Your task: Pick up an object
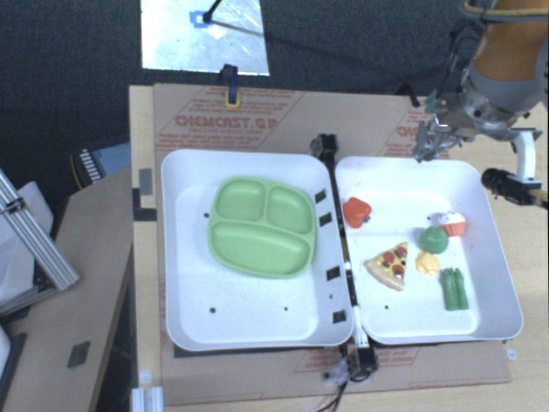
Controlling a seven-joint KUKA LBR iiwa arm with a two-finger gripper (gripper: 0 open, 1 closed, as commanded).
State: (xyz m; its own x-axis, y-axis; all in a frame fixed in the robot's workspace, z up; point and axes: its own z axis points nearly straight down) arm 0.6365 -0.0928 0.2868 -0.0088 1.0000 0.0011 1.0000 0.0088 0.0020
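Right bin point(489, 230): near right, green stalks point(454, 287); pizza slice point(390, 264), yellow piece point(427, 263), green ball point(433, 239), red-white piece point(449, 223) clustered centre-right; red pepper point(356, 212) left, apart. Left bin point(184, 256): green tray point(262, 226). Gripper point(426, 150) above far rim, grip unreadable.

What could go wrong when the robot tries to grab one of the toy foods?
1. The green ball, yellow piece and pink-and-white piece sit crowded together, so the gripper might bump a neighbour or pinch two.
2. The pizza slice lies flat, so fingers may slide over it.
3. The green stalks lie near the right bin's wall, leaving little room.
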